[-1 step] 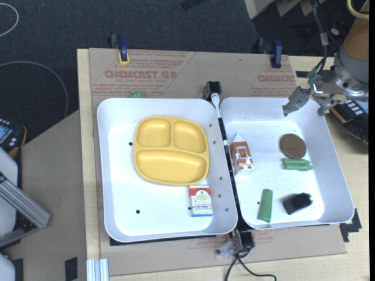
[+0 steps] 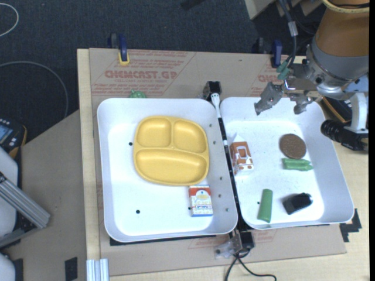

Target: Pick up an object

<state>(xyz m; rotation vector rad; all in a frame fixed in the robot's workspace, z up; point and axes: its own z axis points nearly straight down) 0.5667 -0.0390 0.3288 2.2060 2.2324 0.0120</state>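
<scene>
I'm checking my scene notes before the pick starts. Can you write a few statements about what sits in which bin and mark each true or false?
1. The yellow divided plate lies in the left bin. True.
2. The brown round disc lies in the left bin. False: it is in the right bin.
3. The gripper holds the green cylinder. False: the cylinder lies on the bin floor, apart from the gripper.
4. A small black object lies right of the green cylinder. True.
5. The small box rests on the plate. False: it lies beside it.
</scene>
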